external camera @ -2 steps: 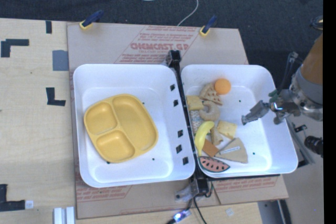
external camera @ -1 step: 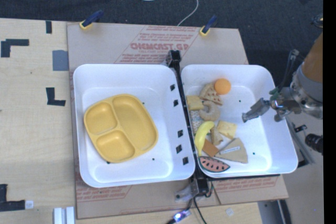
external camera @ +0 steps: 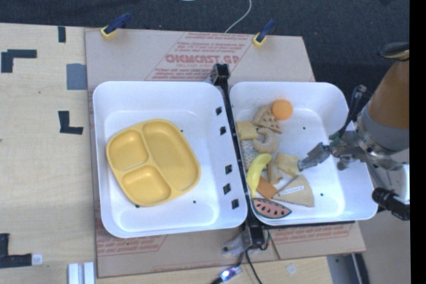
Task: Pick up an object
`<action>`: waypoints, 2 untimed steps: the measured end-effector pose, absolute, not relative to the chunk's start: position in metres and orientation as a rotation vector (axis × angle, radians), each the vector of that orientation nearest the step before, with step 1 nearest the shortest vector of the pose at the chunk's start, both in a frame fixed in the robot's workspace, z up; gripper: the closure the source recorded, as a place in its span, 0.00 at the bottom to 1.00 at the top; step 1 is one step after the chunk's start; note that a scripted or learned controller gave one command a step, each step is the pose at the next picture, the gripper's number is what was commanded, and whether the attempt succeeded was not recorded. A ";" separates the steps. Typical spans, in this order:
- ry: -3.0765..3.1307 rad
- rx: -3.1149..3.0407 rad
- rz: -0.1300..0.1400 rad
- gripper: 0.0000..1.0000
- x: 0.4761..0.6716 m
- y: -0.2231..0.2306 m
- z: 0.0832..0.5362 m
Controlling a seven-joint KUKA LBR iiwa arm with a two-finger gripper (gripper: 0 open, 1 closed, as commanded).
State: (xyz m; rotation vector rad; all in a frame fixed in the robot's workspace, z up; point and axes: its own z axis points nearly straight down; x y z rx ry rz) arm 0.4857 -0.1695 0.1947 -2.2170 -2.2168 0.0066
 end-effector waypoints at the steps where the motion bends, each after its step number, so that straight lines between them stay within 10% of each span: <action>1: -2.217 -2.215 0.007 0.00 0.488 -0.169 0.131; 2: -2.222 -2.219 0.003 0.00 0.488 -0.169 0.082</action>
